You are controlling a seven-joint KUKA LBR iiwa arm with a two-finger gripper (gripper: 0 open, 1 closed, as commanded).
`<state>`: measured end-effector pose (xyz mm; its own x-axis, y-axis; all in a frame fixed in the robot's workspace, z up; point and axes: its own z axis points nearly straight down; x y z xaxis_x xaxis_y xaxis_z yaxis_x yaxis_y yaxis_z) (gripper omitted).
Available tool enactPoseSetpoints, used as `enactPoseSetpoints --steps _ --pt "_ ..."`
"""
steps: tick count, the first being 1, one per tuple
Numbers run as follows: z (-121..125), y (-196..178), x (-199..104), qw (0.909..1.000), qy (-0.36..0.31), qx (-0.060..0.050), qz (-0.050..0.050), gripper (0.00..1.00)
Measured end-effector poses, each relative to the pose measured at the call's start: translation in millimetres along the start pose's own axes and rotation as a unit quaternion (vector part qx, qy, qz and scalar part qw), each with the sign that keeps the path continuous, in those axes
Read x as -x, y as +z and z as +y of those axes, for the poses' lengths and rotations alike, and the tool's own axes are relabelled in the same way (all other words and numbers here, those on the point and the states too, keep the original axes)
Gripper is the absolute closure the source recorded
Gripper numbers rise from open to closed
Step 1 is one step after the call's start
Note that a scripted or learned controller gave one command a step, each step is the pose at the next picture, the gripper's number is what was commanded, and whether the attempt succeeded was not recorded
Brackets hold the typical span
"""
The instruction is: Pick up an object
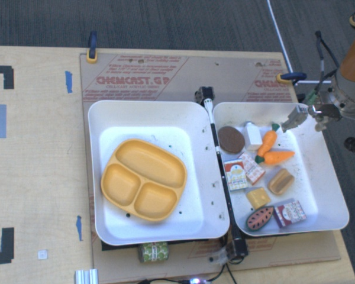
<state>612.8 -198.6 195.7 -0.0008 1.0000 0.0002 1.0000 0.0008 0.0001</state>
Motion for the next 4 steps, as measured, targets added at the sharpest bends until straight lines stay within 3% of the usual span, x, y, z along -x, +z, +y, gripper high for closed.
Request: enactPoseSetpoints --steps 1,2,3,4 --pt "-35 102 -47 1.0000 0.000 0.001 -0.001 0.00" --pt "-34 92 -48 1.0000 0.000 0.002 -0.001 1.00" --pt "-92 11 -125 1.0000 -0.001 0.000 0.001 1.00" --pt "-133 -14 -181 1.0000 0.000 -0.001 0.001 1.00"
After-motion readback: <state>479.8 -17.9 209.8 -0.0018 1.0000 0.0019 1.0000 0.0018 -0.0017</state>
